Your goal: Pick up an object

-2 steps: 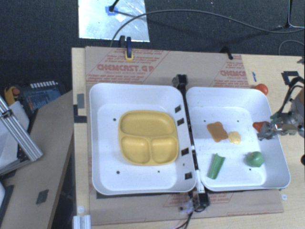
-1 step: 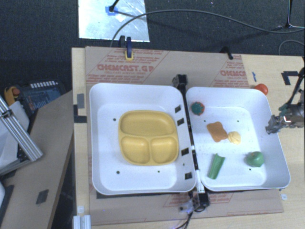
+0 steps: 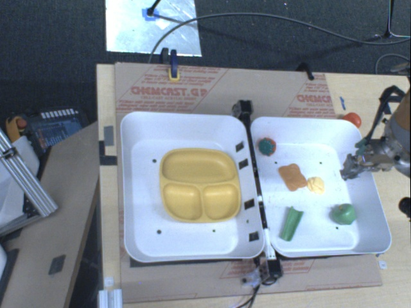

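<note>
two white bins (image 3: 138,191) on cardboard-covered bench (image 3: 212,85), dark carpet (image 3: 51,37).

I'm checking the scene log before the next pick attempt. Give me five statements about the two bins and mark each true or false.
1. The yellow divided tray lies in the left bin. True.
2. The right bin holds two yellow trays. False: it holds small items, among them a long green piece, a round green piece and an orange piece.
3. The tool is at the right bin's right edge. True.
4. The small pale yellow piece sits beside the orange piece. True.
5. The long green piece lies in the left bin. False: it lies in the right bin, near its front left.
</note>
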Available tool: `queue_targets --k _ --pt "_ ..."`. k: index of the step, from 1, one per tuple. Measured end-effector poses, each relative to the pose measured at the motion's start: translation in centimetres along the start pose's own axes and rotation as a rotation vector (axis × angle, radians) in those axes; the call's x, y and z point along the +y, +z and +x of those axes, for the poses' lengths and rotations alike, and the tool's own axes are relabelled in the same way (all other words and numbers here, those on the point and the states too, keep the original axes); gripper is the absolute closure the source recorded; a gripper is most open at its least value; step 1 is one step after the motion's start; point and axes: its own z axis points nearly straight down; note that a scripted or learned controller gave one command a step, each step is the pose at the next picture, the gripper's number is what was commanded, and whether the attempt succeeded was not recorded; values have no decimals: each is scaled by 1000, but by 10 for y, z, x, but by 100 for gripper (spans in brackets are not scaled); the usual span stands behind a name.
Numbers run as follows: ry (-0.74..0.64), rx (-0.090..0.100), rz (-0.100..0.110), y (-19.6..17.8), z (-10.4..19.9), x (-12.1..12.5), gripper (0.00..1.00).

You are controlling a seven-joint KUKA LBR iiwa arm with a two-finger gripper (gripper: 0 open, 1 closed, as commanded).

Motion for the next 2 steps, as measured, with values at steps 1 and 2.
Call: queue_targets --k 1,2 --pt "-2 1 0 -6 56 4 100" --pt "-2 2 1 -10 114 8 100"
